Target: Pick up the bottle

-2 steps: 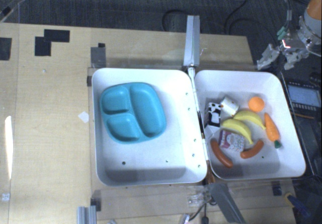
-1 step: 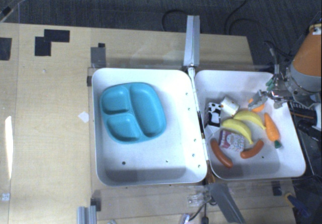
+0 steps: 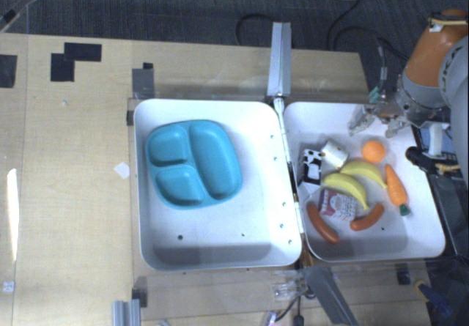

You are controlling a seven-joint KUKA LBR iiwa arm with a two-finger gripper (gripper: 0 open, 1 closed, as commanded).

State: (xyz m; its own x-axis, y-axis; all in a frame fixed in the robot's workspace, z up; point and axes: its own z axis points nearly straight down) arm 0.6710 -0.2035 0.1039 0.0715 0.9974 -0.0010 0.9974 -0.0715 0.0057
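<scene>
The bottle [image 3: 326,159] lies on its side in the right bin [image 3: 425,244], near that bin's left wall. It is small and white, with a black-and-white patterned part at its left end. My gripper [image 3: 377,124] hangs over the far edge of the right bin, up and to the right of the bottle and well apart from it. Its two fingers [image 3: 359,124] are spread open and nothing is between them.
Beside the bottle in the right bin lie two bananas [image 3: 350,184], an orange [image 3: 374,152], a carrot [image 3: 396,187], two sausages [image 3: 322,223] and a red-and-white packet [image 3: 340,205]. The left bin [image 3: 220,247] holds a blue divided plate [image 3: 194,162]. A metal post [image 3: 281,61] stands between the bins.
</scene>
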